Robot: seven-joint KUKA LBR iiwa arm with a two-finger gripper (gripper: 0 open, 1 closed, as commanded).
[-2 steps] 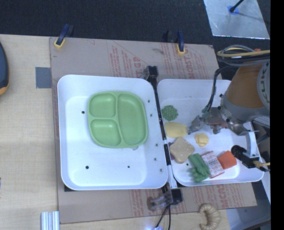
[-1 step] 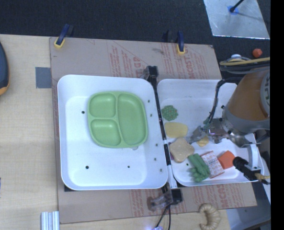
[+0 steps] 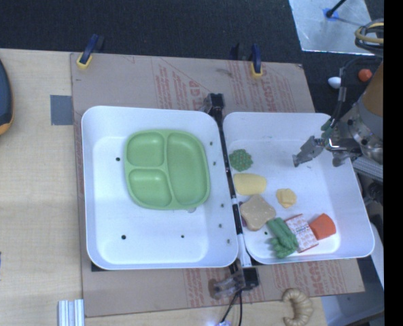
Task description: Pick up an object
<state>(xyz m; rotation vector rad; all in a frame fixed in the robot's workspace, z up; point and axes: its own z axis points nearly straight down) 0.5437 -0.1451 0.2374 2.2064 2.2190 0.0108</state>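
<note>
Two white bins; the gripper (image 3: pixel 318 149) hovers over the right bin (image 3: pixel 283 124), fingers apart, clasping nothing.

Two white bins sit side by side on the table (image 3: pixel 31 202). The left bin (image 3: pixel 106 243) holds a green divided plate (image 3: pixel 167 170). In the right bin (image 3: pixel 351 202) lie a green broccoli piece (image 3: pixel 240 159), a yellow block (image 3: pixel 249 183), a tan slice (image 3: pixel 257 212), a green pod (image 3: pixel 280 238) and an orange-and-white packet (image 3: pixel 310 230). The gripper (image 3: pixel 308 151) hangs over that bin's upper right.
</note>
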